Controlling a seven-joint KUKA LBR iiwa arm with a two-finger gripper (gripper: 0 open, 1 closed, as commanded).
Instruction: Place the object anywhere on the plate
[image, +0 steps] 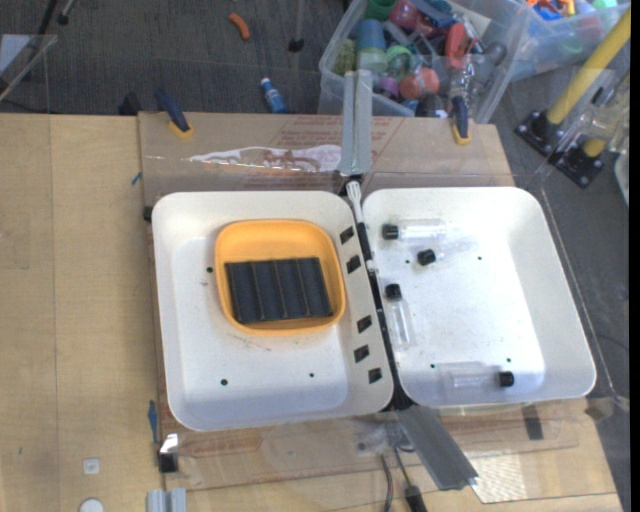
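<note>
An orange plate (232, 250) with rounded corners lies in the left white bin (190, 380), toward its back. On the plate rests a flat black ribbed block (278, 290), which covers most of the plate's floor and sits slightly toward its front edge. The right white bin (540, 300) holds several small clear tubes with black caps: one near the back (415, 231), one beside the divider (397, 312), and one at the front (478, 378). A loose black cap (427, 258) lies between them.
Black clips (358, 295) line the ridge where the two bins meet. Behind the bins a grey metal post (355, 120) stands on taped cardboard. A clear tote of colourful toys (430, 50) sits beyond the bench. Wooden bench top (70, 300) stretches to the left.
</note>
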